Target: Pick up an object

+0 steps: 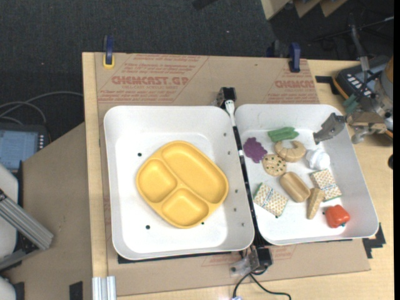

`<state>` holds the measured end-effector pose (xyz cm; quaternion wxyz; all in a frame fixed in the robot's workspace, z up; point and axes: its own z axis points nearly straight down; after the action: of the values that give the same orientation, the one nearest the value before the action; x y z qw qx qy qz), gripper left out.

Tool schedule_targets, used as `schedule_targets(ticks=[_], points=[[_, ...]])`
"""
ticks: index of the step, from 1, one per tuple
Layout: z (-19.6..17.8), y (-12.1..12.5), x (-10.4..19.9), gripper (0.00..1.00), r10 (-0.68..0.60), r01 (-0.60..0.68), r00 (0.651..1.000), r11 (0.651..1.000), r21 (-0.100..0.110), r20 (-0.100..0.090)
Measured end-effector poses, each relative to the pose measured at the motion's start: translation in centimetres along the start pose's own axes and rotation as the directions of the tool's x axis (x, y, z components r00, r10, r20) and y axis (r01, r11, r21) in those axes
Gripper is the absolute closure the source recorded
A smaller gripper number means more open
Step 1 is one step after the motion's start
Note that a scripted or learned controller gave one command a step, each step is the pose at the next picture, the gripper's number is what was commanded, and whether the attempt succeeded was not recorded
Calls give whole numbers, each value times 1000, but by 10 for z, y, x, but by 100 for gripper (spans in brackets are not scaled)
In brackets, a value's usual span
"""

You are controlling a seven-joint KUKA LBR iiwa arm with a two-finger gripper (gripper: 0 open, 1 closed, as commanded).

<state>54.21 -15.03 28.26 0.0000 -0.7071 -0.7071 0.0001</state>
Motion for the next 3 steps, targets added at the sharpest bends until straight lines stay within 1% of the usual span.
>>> schedule_targets(ticks=[1, 2, 3], points=[[183, 6, -21, 0, -2, 2, 1000, 1000, -11, 3], [195, 97, 43, 0, -7, 7, 1000, 1000, -12, 1], [183, 96, 40, 100, -1, 1, 1000, 1000, -13, 1]])
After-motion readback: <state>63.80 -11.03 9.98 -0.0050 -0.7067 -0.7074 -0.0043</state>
